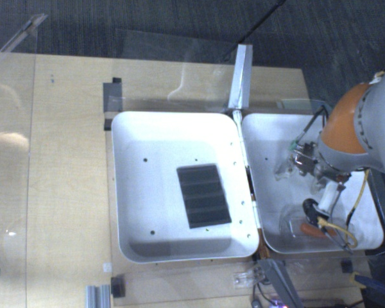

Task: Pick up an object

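The tabletop [58,172] looks like pale wood with a smooth, slightly shiny finish. The two bins look like white plastic: the left bin [135,172] is smooth and matt with soft shadows, and the right bin [266,140] has the same look. In the left bin lies a dark pad [204,196], matt, with ribbed bands across it. The arm [372,124] has a smooth grey shell and a glossy orange band [346,127]. A metal bar [241,76] between the bins looks brushed and dull. The floor [147,11] looks like dark rough carpet.
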Tool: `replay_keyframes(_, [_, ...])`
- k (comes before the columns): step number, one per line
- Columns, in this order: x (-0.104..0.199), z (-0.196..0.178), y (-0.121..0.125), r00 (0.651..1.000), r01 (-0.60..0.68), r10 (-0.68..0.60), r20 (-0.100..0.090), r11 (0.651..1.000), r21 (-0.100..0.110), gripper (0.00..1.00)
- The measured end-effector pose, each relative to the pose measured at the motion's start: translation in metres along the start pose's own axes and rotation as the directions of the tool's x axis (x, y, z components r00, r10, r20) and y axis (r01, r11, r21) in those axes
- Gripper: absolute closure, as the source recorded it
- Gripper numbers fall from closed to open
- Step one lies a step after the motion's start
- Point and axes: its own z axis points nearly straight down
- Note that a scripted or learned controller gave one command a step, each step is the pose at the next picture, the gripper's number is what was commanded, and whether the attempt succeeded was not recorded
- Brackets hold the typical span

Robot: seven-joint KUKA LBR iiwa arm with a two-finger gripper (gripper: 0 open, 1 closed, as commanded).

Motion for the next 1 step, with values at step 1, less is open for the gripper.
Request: replay_keyframes(1, [0.0423,-0.0968,-0.0643,0.999,-0.054,0.054,0.002,0.999,0.006,0.0])
